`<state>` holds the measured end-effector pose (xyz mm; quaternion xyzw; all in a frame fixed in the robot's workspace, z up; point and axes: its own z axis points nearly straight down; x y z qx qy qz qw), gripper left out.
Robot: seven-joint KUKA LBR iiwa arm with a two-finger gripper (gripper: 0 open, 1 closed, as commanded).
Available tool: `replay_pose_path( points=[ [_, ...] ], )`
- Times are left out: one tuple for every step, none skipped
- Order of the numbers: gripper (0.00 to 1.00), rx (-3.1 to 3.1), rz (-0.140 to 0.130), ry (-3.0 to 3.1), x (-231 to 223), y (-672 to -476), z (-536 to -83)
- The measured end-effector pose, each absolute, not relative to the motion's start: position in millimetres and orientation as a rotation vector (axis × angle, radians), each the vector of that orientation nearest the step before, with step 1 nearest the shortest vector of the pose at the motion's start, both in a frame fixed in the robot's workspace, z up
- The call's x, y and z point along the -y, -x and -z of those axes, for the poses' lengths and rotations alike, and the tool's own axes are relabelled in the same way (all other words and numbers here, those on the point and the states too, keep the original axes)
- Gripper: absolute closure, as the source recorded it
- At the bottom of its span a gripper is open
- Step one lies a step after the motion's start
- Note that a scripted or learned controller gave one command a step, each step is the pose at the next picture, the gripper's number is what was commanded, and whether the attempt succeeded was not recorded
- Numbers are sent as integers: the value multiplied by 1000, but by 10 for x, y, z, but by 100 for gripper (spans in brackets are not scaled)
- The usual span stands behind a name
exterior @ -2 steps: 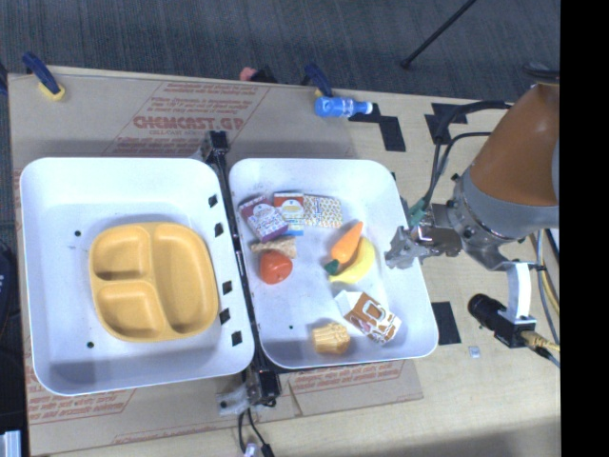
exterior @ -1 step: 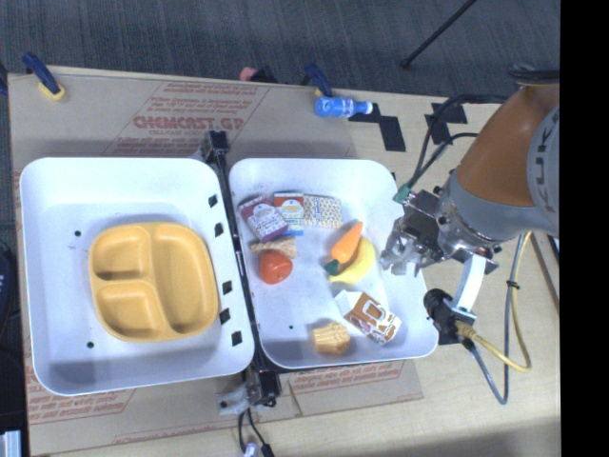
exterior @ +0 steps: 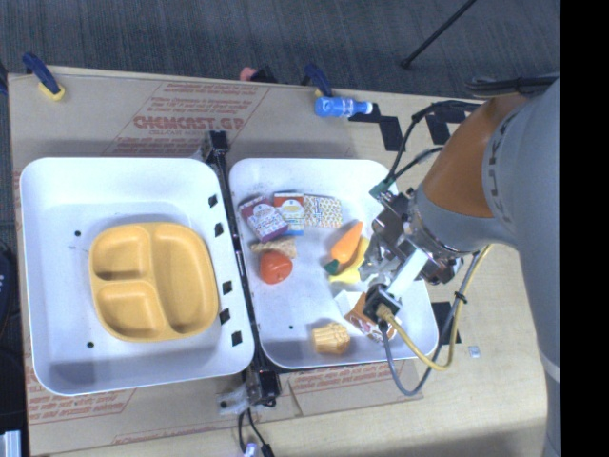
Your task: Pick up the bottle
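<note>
Claw [exterior: 371,284] hung low over the right bin [exterior: 314,171], close to its right rim and about midway along it. Whether it was spread or pressed together, I couldn't tell from that slant, and I saw nothing pinched in it. Just beside it lay a carrot [exterior: 345,243], with a tomato [exterior: 276,268] nearer the bin's left rim. None of that was mine to take.

And the bottle [exterior: 339,108]? As best I could judge, it was the small blue one, and it wasn't in either bin at all. It lay on its side on the bench [exterior: 495,388], just past the right bin's far rim, near the bench's far edge. Its long axis ran along that edge, pale neck toward the right.

So from my claw it sat well apart, off toward the far edge and a touch left. By my reckoning I had to lift clear of the rim, cross it, and close across the narrow body.
</note>
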<state>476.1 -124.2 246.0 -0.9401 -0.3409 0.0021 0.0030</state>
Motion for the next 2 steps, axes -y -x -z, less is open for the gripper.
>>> replay_pose_path(
  points=[
    [100,499,-9,3094,1133,-4759,-2247],
    [100,606,-6,3078,1685,-4758,-2355]
  ],
)
